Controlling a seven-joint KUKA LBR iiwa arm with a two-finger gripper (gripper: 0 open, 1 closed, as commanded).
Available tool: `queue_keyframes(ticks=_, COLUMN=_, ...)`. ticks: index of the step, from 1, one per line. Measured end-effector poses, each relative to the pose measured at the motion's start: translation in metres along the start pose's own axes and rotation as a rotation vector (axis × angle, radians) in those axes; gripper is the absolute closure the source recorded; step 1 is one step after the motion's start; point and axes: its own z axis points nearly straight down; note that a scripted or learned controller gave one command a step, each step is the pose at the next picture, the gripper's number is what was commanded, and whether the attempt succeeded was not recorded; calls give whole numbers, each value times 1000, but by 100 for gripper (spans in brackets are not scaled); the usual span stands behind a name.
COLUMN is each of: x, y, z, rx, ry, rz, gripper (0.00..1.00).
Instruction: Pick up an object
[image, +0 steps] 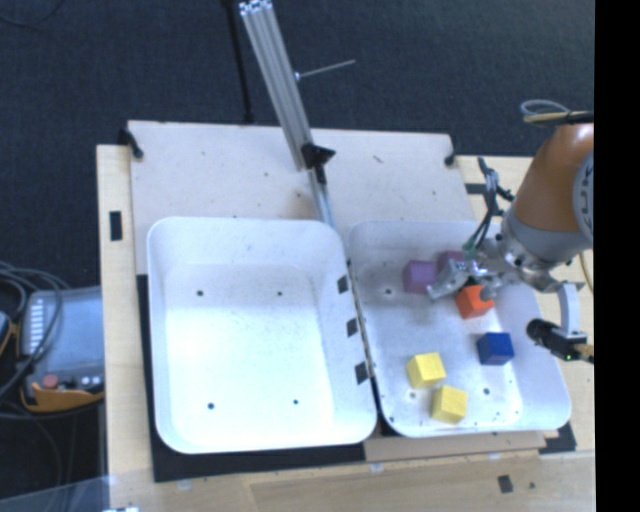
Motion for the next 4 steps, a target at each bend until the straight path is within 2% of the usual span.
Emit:
queue_keyframes(ticks=1, x=-6, y=13, z=40, rx=-16, ry=-10, rz=2, gripper=0)
queue_keyframes(ticks=2, x=-7, y=14, z=26, rx=-23, ry=-10, rz=8, gripper=100)
queue_keyframes(ticks=3, x=1, y=17, z=-26, rx=-11, ry=-2, rz=-7, gripper=100)
queue_keyframes(ticks=4, x=-1, y=26, z=-88, rx=-13, ry=-3, rz=-8, gripper=100)
